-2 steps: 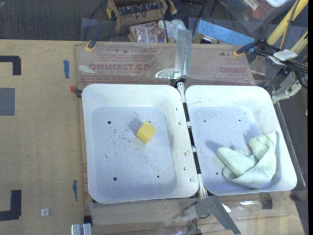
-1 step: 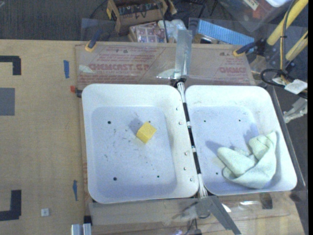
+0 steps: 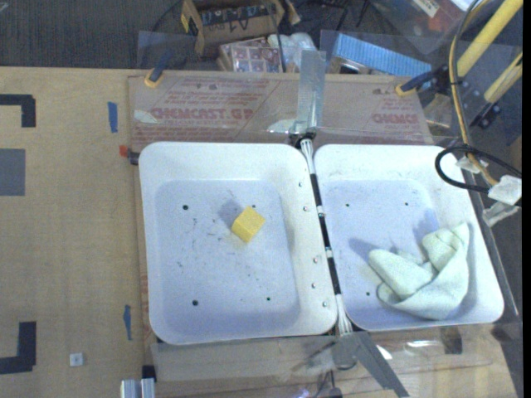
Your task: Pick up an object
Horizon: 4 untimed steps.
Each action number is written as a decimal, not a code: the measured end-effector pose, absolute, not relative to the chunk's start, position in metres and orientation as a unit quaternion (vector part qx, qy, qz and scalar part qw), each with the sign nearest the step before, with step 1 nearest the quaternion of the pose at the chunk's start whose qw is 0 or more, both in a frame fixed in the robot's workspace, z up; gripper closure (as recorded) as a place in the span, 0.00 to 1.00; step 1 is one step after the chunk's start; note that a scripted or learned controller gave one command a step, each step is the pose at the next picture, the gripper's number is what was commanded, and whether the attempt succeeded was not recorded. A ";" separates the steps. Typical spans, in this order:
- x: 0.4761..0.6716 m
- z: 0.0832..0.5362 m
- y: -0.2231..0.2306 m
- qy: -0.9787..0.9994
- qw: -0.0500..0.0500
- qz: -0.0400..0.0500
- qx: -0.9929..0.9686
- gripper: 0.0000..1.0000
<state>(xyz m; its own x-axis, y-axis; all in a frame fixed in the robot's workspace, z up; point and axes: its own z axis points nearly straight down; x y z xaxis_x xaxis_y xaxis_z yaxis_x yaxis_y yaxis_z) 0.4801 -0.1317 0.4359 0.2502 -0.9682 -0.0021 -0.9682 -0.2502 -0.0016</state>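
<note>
Crumpled white cloth (image 3: 423, 276) near right, yellow block (image 3: 247, 225) mid-left bin (image 3: 166, 172): best gripped across flat faces. Gripper state impossible to tell.

Two white bins (image 3: 224, 160) with small dark dots on pale grey-blue floors. Yellow block (image 3: 248, 224). Pale cream cloth (image 3: 423, 274). Light tan bench (image 3: 66, 247) with black corner marks and blue tape bits. Clear sheet (image 3: 216, 110) printed with red lettering. Yellow hose (image 3: 491, 25).
</note>
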 end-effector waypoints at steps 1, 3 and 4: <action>0.480 0.436 -0.157 0.504 0.002 -0.002 -0.864 0.00; 0.495 0.435 -0.171 0.162 0.002 -0.002 -0.987 0.00; 0.494 0.435 -0.202 0.100 0.002 -0.002 -0.995 0.00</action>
<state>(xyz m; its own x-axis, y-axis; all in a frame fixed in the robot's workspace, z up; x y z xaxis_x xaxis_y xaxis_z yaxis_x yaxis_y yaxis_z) 0.4939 -0.2017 0.4348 0.9799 -0.1995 0.0030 -0.1994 -0.9799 -0.0053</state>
